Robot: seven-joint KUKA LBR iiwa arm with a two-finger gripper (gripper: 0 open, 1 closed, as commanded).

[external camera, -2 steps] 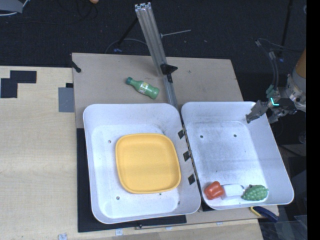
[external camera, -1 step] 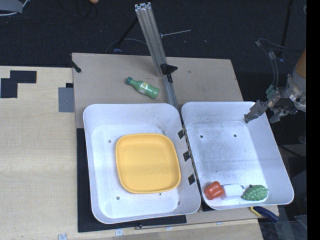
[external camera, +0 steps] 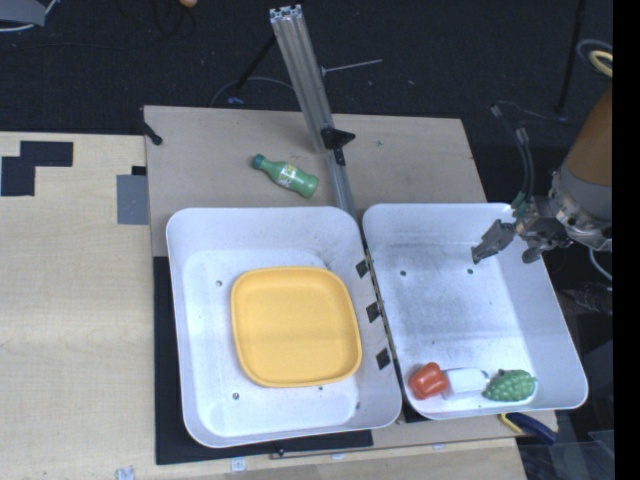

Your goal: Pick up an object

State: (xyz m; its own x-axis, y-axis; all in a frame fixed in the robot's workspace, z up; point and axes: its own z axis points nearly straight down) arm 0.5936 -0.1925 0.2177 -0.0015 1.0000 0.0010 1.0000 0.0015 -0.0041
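The arm reaches in from the right, and its hand (external camera: 512, 245) hangs over the upper right part of the right bin (external camera: 455, 288), close to that bin's far right rim. Two dark fingers (external camera: 491, 241) spread apart, one pointing down-left and the other toward the rim, with nothing between them. Along the near edge of the right bin, three small things lie in a row: a red pepper-like toy (external camera: 428, 379) on the left, a white flat piece (external camera: 465, 379) just beside it in the middle, and a green bunch of toy grapes (external camera: 510, 385) at the near right corner, touching or almost touching the white piece. All three lie well apart from the hand. The left bin (external camera: 200, 268) holds a yellow square plate (external camera: 296, 325) with rounded corners, lying flat near its middle. On the tabletop (external camera: 200, 158) behind the left bin, a small green bottle (external camera: 285, 175) with a pale label lies on its side. A slanted metal rail (external camera: 308, 78) rises from the gap between the two bins at their far edge and runs toward the back.
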